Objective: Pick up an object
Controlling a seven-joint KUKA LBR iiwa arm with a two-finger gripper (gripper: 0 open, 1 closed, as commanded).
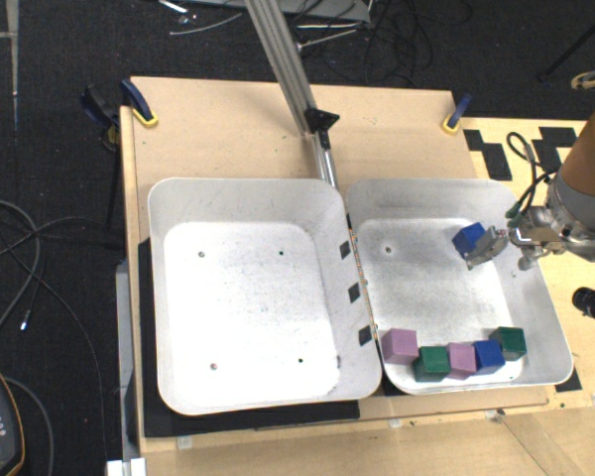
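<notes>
- The grey arm with its orange band (587, 162) reaches in from the right edge of the view, over the right-hand shallow white plastic bin (416, 206).
- Its two-finger metal gripper (488, 246) points left over the upper right part of that bin.
- A small blue cube-shaped block (468, 239) sits right at the gripper's tip, touching or overlapping the fingers as seen from above.
- Whether the blue block is clamped between the fingers or merely lies against them cannot be told from this slant, so the claw's state, released or clenched, stays uncertain.
- 5 more small blocks lie in a loose row along the near edge of the right bin.
- From left to right they are a light purple block (400, 343), a dark green block (432, 362), a second purple block (462, 358), a blue block (488, 354) and a green block (511, 341).
- The 5 blocks touch or nearly touch their neighbours, and all lie well apart from the gripper.
- The left-hand shallow white plastic bin (169, 266) stands just beside the right one, their rims meeting along the middle.
- Both bins rest on a pale wooden bench top (238, 132).
- A slanted grey metal pole (278, 48) runs from the top of the view down to the point where the 2 bins meet.
</notes>
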